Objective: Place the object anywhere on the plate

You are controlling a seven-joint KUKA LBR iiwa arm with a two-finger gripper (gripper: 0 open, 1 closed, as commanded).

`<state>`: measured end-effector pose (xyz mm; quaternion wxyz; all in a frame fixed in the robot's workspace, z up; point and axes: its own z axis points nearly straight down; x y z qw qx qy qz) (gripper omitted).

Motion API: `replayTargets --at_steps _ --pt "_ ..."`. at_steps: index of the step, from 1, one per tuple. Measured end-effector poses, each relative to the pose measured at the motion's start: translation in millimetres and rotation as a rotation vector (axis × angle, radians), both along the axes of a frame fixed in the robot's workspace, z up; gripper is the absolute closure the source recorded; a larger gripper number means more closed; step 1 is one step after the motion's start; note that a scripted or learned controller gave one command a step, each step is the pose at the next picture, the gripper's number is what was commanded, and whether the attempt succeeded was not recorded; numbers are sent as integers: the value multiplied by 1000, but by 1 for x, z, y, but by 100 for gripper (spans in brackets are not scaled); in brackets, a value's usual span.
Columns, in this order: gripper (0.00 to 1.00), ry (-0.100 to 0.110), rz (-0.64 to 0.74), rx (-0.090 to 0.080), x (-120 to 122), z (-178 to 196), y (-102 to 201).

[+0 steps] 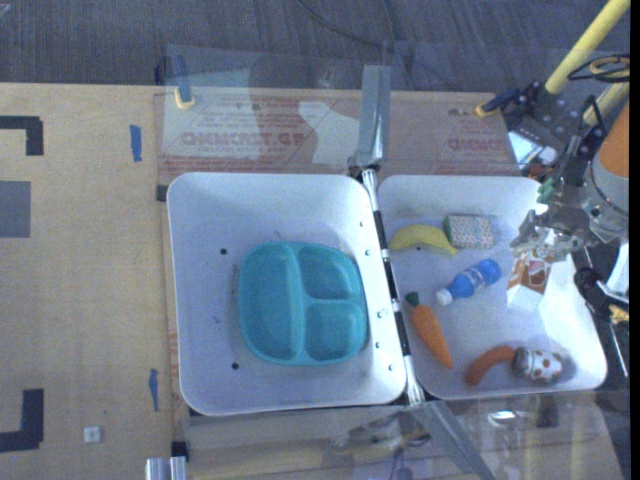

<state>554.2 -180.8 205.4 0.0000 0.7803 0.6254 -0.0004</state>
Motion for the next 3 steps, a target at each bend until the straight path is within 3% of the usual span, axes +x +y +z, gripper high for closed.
replayTargets --at_steps 1,2,3 --pt "100 0 -53 1 30 -21 98" --pt "100 -2 246 0 61 -20 180" --pt "100 -2 209 27 54 -30 223"
